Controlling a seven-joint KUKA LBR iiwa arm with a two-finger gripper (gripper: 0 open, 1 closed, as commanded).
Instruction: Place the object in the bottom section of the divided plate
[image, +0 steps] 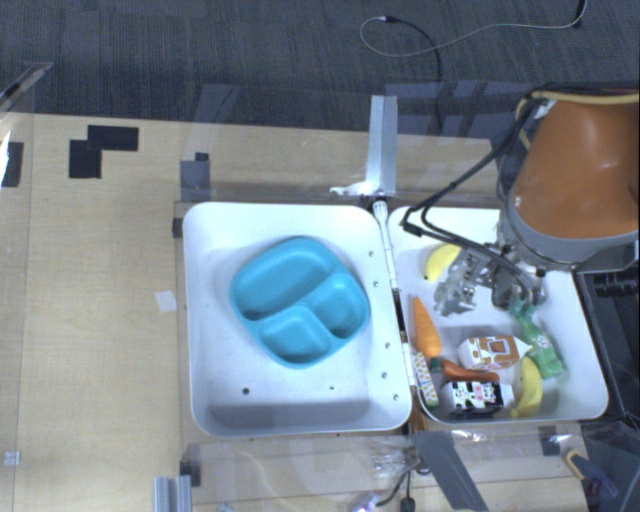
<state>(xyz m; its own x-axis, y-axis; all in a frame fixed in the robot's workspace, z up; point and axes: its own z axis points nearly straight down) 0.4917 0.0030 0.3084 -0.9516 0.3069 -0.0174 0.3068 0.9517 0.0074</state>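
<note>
A blue divided plate lies in the left bin. It has two sections toward the back and one smaller section at the front. My gripper hangs over the upper middle of the right bin, beneath the orange-banded wrist. Just left of it is a yellow banana-shaped piece. A carrot and an orange-and-white carton lie below it. I see nothing held in the gripper.
The right bin also holds a green object, a second yellow banana and a black-and-white box along its front. A metal post stands behind the divider between the bins. A black cable runs to the wrist.
</note>
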